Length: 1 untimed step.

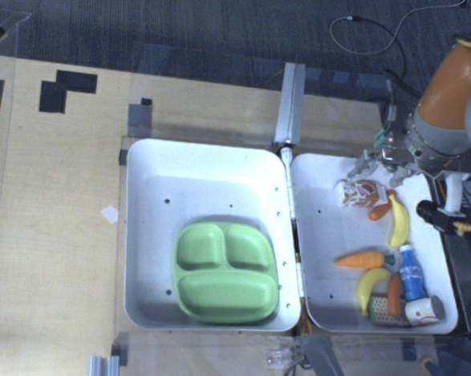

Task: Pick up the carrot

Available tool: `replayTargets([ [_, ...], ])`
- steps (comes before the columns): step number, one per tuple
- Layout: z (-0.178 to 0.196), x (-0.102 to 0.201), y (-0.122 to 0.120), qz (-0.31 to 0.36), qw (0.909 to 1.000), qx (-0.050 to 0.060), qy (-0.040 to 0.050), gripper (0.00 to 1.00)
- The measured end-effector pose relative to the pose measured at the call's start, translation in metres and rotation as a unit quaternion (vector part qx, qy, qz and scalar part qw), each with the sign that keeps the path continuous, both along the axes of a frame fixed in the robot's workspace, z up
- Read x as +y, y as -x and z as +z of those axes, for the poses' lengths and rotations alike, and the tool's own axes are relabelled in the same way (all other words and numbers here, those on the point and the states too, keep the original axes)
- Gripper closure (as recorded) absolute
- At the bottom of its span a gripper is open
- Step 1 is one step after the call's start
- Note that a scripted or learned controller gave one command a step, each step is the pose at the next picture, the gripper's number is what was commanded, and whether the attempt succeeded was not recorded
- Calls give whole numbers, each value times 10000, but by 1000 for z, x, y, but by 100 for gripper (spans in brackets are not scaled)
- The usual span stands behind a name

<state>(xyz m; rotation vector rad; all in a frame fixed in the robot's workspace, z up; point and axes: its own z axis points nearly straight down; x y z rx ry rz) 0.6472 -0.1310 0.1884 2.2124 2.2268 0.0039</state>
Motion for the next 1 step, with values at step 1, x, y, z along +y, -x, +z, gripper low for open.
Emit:
replayTargets([
  [1,-70,-24,60,600,9982,-2,4,0],
])
